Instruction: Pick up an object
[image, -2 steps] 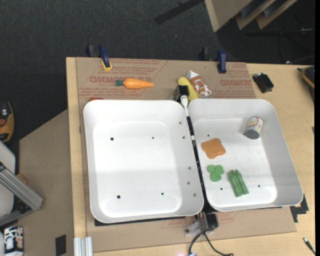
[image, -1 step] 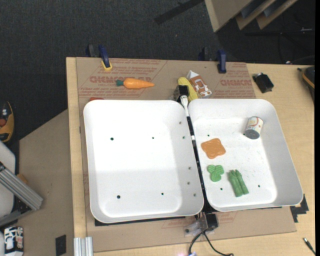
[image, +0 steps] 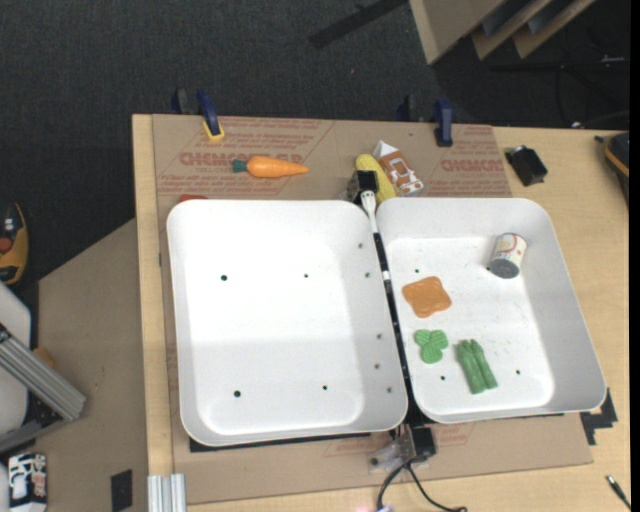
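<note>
The right bin holds several small items. A small can lies on its side near the bin's far right. An orange flat piece sits left of centre. Below it lies a green leafy piece, and beside that a green asparagus bundle. The left bin sits beside it.
On the cardboard behind the bins lie a toy carrot, a yellow piece and a brown-and-white packet. Blue clamps hold the board's far edge. A black block sits on the bench at right.
</note>
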